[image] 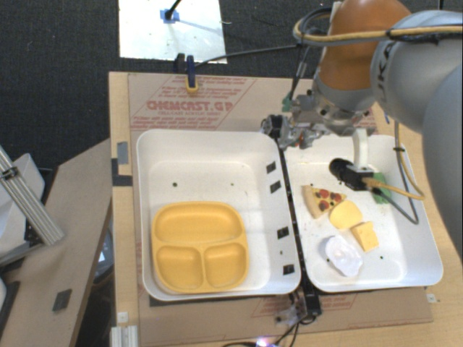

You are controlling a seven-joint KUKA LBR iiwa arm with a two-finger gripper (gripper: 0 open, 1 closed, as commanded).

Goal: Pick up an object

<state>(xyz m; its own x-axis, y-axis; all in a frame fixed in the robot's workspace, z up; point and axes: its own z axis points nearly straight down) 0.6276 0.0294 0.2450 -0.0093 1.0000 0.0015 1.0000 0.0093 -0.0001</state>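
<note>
Yellow cheese wedge [346, 214], pizza slice [318, 199], white lump [342, 256]: mid right bin [409, 248]. Robot gripper [293, 130] at bin's 11 o'clock, by rim; open/shut can't tell. Risk: descent clips rim, misses objs

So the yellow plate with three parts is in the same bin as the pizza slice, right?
Not quite. The camera view shows the yellow plate with three parts in the left-hand bin, while the pizza slice lies in the right-hand bin. They are in different bins, with the divider between them.
</note>
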